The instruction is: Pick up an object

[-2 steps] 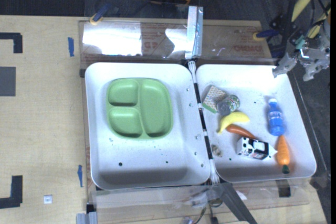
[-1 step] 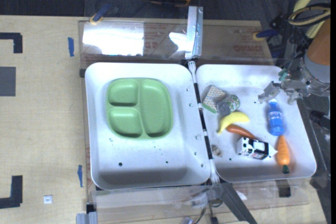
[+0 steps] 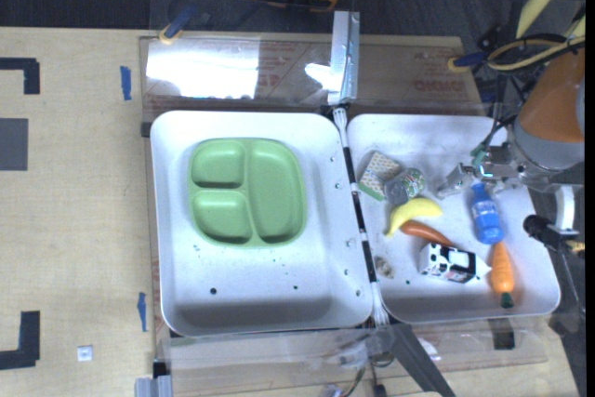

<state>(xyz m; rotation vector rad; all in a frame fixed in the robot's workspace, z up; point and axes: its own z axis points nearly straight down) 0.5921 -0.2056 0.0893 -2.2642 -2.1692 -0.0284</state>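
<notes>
Camera view: the right bin [image 3: 539, 130] is being used as the store of pickable clutter, while a green divided plate [image 3: 248, 191] is being kept alone in the bin to its left. The gripper [image 3: 476, 166] is being hung low inside the right bin, just above the blue bottle [image 3: 485, 215], judged the likely target. Its grip cannot be told.
</notes>
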